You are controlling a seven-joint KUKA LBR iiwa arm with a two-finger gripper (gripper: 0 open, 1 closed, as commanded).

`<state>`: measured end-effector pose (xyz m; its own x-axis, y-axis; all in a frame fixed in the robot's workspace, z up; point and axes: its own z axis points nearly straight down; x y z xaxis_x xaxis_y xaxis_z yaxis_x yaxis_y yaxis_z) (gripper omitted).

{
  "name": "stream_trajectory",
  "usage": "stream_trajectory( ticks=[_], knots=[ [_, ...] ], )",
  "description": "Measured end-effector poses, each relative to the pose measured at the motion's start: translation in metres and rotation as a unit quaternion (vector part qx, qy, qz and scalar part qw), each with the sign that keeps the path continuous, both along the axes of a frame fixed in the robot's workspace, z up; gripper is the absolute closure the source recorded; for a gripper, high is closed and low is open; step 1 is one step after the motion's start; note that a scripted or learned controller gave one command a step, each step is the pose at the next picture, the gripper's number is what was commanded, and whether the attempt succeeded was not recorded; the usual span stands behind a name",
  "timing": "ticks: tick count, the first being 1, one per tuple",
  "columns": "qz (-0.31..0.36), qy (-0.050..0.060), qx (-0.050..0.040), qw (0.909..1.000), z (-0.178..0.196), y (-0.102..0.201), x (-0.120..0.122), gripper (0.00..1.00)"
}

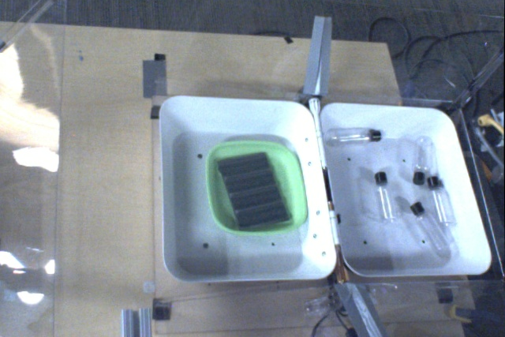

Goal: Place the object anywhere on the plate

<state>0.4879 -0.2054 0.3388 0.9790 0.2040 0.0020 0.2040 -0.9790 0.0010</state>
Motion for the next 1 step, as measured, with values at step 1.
stream_trajectory(
  ticks=[1],
  knots=[
    [0.004,-0.002,-0.0010,1.0000,0.0216,-0.0001,0.0005,0.00]
  ],
)
